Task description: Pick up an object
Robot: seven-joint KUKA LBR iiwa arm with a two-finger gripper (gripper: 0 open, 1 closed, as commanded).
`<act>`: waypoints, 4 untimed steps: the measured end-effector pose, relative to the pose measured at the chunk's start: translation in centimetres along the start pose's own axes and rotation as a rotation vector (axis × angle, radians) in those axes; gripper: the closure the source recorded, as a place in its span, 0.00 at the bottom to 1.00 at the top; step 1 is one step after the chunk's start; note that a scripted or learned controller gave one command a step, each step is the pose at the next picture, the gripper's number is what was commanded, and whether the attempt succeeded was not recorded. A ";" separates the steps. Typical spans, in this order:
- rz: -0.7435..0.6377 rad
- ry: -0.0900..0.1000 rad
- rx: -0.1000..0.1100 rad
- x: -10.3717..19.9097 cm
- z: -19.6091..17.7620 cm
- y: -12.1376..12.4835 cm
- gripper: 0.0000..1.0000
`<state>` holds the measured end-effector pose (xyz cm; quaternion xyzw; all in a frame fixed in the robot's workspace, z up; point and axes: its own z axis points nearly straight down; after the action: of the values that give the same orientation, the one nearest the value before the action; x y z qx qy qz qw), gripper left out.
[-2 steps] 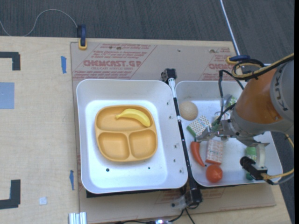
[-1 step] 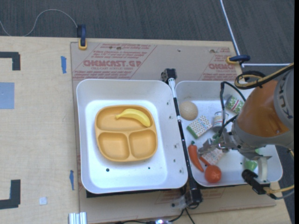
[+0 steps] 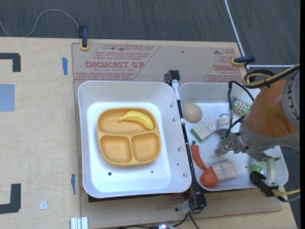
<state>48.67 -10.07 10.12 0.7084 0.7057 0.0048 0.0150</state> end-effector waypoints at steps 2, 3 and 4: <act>-0.004 0.013 0.026 -2.4 -6.3 3.9 1.00; -0.004 0.013 0.026 -5.8 -7.5 6.7 1.00; -0.005 0.013 0.026 -5.7 -7.5 6.7 0.00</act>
<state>55.12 -15.72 17.85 0.7068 0.7074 0.0002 0.0011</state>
